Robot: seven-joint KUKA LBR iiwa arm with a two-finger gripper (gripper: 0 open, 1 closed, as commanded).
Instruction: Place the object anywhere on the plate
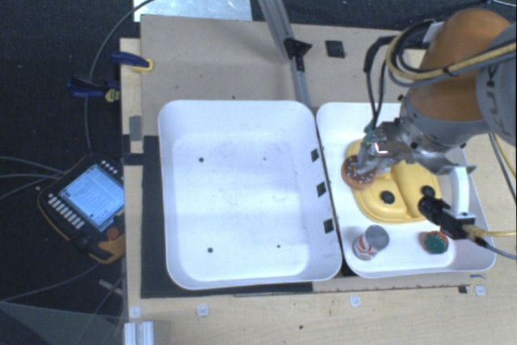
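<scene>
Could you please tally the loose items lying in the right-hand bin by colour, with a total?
Yellow: 1, the yellow plate
Brown: 1, the brown round object
Grey: 1, the grey round object
Green: 1, the green object
Total: 4

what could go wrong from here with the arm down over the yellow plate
1. The end effector is low at the yellow plate's left edge by a brown round object; a nudge could push it off the edge.
2. The plate sits near the right bin's left wall, so there is little room there.
3. A small grey object and a green one lie just in front and could get bumped.
</scene>
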